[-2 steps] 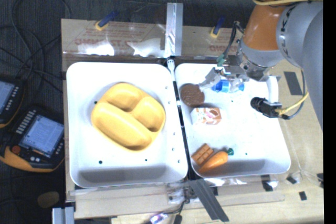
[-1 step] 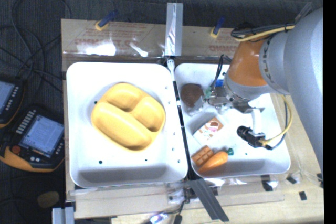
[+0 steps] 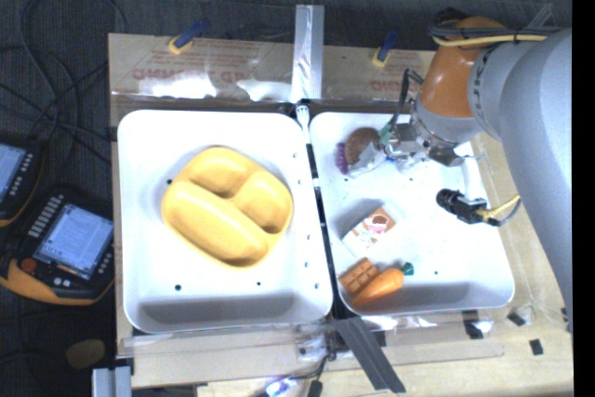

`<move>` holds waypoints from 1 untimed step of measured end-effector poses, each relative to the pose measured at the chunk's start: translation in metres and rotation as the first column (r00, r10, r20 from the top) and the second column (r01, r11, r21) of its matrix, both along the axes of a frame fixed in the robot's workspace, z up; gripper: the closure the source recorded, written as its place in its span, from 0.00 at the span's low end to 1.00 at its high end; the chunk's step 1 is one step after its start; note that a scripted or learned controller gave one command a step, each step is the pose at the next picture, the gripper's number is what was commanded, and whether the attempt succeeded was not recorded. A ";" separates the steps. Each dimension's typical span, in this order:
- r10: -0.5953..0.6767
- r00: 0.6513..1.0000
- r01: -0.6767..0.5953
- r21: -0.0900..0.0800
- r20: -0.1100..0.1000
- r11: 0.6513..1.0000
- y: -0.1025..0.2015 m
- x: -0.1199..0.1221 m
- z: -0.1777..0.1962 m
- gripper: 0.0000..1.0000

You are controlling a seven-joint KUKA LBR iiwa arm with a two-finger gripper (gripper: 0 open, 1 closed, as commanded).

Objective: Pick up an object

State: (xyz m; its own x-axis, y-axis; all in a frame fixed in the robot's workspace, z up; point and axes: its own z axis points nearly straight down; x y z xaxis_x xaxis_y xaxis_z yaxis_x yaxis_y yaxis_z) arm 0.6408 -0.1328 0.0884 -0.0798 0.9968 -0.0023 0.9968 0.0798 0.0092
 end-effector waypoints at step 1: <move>0.021 1.000 -0.021 -0.001 -0.002 1.000 0.033 -0.081 0.001 0.00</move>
